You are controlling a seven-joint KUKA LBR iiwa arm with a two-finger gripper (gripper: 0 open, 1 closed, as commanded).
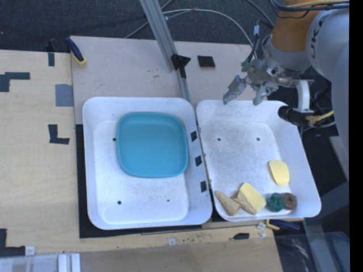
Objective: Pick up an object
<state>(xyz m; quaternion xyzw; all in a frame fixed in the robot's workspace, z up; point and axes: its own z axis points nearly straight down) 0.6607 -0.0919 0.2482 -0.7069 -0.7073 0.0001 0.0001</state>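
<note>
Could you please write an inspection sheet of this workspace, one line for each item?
Surface: wooden bench with two white bins, left bin, right bin.
Job's things: yellow pieces, tan pieces, green object, brown ring, all at the right bin's near edge.
Clutter: blue plate in the left bin.
Grippers: gripper open, holding nothing, above the right bin's far edge.
Cables: thin cables behind the bench.
Surroundings: slanted metal pole; dark tape patches.
</note>
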